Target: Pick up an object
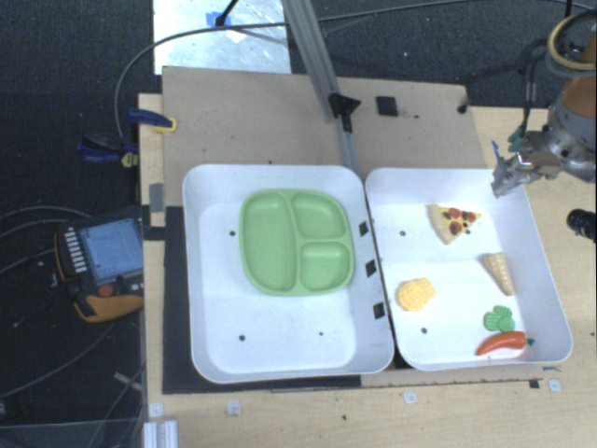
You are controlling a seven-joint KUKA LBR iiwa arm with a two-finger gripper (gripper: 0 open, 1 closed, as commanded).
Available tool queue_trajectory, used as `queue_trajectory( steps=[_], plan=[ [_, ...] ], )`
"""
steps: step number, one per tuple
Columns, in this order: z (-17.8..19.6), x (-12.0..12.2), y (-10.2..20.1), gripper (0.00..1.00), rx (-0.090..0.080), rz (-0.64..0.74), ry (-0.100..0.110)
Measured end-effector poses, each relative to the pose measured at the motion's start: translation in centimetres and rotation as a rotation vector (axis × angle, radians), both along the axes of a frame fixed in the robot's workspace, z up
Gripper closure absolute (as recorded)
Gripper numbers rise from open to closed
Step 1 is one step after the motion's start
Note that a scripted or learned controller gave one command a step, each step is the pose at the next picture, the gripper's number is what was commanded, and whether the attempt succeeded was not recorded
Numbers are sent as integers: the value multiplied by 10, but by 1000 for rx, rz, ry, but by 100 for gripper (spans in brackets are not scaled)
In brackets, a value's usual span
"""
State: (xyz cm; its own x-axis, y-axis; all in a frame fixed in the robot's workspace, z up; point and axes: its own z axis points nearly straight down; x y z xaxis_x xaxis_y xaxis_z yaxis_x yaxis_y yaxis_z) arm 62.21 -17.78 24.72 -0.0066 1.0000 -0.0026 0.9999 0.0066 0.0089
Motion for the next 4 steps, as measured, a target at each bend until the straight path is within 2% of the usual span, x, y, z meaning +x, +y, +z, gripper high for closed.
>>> queue_trajectory(
  steps=[1, 3, 4],
  plan=[
    [-8, 5, 51, 100, 4, 3, 7],
    [-24, 1, 173, 100, 5, 4, 8],
    [-13, -8, 228, 100, 6, 5, 7]
  ],
)
